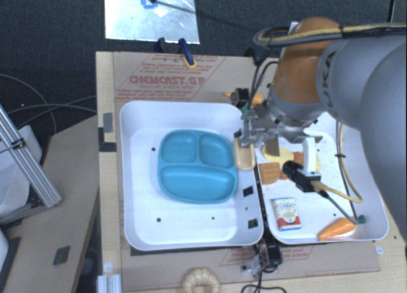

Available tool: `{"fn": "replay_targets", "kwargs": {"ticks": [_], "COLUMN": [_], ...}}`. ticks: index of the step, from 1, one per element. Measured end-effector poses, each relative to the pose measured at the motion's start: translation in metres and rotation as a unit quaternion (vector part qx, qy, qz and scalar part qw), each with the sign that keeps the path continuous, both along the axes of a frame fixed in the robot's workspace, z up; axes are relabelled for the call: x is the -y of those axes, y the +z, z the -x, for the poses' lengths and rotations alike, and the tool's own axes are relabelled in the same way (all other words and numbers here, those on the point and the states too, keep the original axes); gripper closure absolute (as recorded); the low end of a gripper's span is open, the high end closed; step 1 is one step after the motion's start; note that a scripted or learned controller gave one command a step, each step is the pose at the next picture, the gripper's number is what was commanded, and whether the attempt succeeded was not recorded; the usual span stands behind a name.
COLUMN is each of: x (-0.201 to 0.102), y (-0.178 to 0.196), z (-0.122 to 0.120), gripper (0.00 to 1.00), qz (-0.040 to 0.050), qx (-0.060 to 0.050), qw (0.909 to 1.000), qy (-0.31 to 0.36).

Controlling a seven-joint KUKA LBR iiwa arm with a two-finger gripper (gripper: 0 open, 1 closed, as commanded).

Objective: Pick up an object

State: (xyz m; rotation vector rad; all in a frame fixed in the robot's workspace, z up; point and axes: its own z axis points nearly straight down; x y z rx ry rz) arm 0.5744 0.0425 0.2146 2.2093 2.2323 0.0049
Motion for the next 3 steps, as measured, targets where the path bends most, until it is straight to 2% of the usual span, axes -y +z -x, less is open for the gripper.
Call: {"fn": "replay_targets", "kwargs": {"ticks": [1,2,3], "x": [-0.010,-0.005,-0.010], "y": [0.020,0.012,0.000], "z": [0.006,-0.007,-0.001], "gripper": [1.00,1.00,1.00], "qz": [0.0002,0.0011,0.0010], "qx": [-0.001,0.000,-0.001], "qw": [1.0000,1.0000,1.0000], "qy": [-0.002,-0.004,-0.003]}}
